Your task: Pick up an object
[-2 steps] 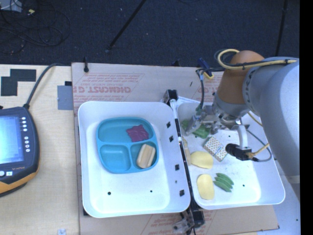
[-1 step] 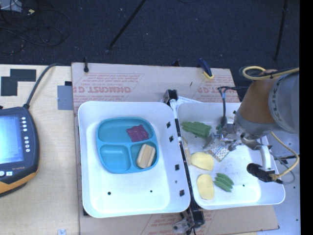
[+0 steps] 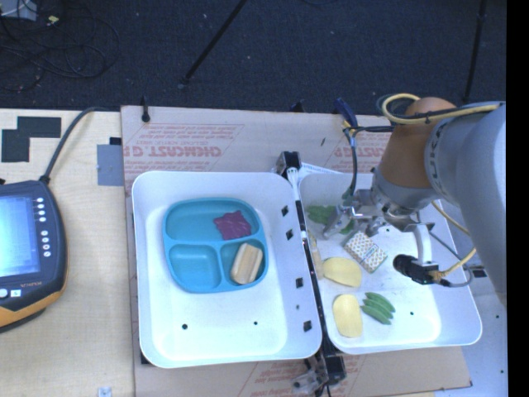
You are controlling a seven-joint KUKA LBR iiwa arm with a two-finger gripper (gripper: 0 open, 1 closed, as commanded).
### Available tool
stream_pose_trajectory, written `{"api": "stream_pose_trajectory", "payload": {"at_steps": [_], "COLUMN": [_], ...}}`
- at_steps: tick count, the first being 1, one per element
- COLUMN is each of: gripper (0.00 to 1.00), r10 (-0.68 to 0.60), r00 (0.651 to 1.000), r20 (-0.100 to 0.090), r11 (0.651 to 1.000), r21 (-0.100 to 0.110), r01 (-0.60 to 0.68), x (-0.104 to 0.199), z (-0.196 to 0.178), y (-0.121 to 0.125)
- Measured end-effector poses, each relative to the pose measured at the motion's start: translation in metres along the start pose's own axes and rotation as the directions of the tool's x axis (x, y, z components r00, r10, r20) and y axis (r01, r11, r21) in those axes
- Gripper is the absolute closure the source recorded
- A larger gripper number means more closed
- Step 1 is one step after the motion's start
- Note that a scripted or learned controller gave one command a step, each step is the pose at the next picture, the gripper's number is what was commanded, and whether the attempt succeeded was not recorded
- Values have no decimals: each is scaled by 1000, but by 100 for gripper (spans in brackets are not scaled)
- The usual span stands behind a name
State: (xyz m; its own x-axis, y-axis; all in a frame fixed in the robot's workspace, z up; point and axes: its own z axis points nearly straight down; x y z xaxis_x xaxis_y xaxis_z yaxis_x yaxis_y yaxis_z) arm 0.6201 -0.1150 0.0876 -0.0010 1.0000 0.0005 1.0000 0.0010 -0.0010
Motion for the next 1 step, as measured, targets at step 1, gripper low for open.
{"api": "stream_pose_trajectory", "payload": {"at_steps": [1], "gripper": [0], "r10": [0], "r00": [1000], "r20": [0], "r11": [1000], "r21": [1], "r01": [0], "x": [33], "z": [0], "y": [24]}}
